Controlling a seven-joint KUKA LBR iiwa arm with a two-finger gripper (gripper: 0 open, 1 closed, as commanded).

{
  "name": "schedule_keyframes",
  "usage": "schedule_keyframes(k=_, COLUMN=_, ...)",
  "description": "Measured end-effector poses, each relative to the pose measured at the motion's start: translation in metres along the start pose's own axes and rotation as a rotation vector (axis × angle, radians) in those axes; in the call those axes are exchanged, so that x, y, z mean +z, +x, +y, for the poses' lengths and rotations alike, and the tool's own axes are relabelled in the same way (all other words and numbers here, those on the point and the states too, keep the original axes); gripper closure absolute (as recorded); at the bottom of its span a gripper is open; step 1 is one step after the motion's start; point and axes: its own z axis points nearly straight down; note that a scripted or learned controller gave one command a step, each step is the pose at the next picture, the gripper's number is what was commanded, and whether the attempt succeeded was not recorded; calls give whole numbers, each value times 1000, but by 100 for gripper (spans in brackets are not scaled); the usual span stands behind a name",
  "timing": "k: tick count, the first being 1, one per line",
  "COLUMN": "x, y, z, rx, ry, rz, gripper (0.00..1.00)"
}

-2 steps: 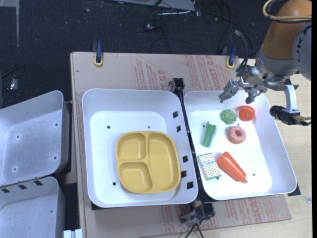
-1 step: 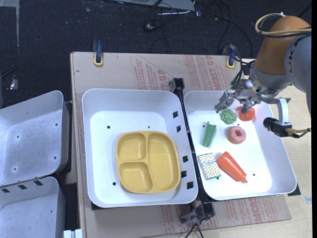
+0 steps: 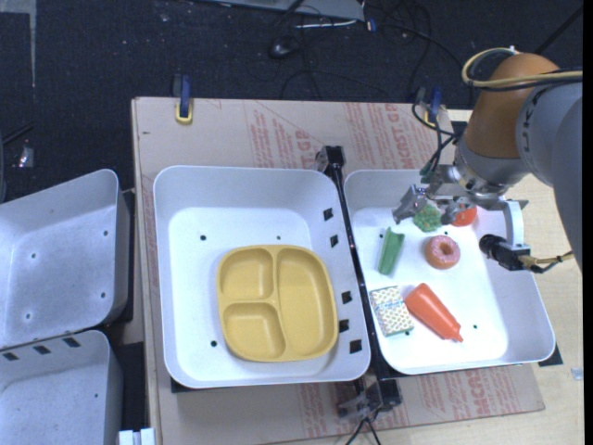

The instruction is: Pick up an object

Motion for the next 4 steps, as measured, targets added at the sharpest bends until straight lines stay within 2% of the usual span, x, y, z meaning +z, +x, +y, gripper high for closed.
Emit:
schedule_keyframes(k=1, x=-14, y=0, z=2, rx=0, ry=-6, rz=-1, gripper=100)
schedule_keyframes(k=4, x=-159, y=-8, z=5, rx=-4, ry=-12, rz=-2, gripper=100)
